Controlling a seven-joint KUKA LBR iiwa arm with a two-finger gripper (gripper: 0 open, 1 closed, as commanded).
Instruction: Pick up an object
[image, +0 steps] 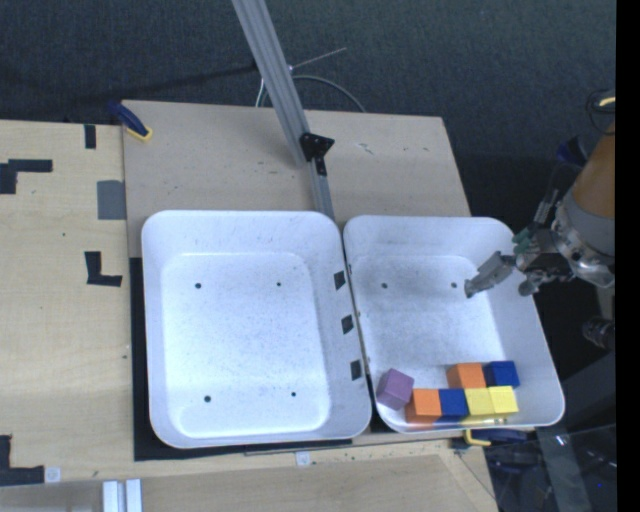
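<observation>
Several small blocks lie bunched along the near edge of the right bin (420, 223): a purple block (396, 387), an orange block (427, 402), a blue block (453, 402), two yellow blocks (491, 400), and behind them another orange block (466, 376) and a blue block (501, 374). My gripper (507, 277) hangs over the bin's right side, well behind the blocks. It is open, with one finger (487, 272) pointing left over the bin floor and nothing between the fingers.
The left bin (150, 235) sits beside the right one, their rims touching. A slanted metal pole (285, 90) rises behind the bins. A blue and yellow clamp (131, 121) lies at the bench's far left corner.
</observation>
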